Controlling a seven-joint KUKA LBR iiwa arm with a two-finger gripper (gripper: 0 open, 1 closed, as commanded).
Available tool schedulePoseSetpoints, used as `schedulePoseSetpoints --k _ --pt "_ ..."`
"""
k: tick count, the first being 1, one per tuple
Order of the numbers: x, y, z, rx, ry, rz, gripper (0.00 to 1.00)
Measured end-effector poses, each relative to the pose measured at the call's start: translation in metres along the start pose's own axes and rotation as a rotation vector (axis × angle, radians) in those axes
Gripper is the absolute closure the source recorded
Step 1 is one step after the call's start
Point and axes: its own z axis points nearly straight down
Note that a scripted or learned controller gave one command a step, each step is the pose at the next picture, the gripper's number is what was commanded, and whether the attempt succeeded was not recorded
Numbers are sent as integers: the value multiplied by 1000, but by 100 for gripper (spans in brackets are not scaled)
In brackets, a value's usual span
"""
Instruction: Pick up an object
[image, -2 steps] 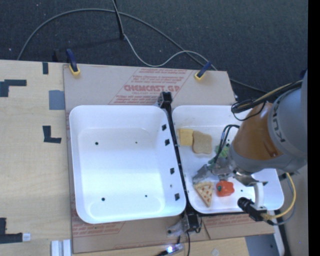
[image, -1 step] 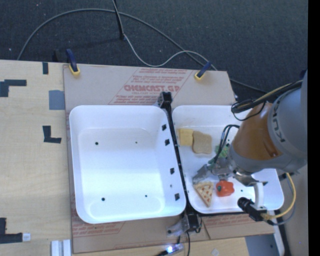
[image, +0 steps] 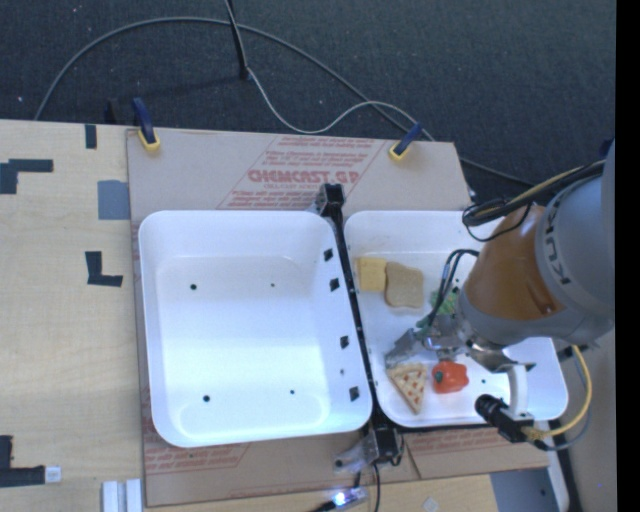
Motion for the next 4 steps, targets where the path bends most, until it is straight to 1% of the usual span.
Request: schedulePoseSetpoints --k 1,2,3,4 --pt "4 -4 -1 -8 -5 0 0" --pt "5 -4 -10 -6 -3 2 100" --pt "17 79 -60 -9 -2 -6 100" --pt "16 74 -57 1 -1 -2 0"
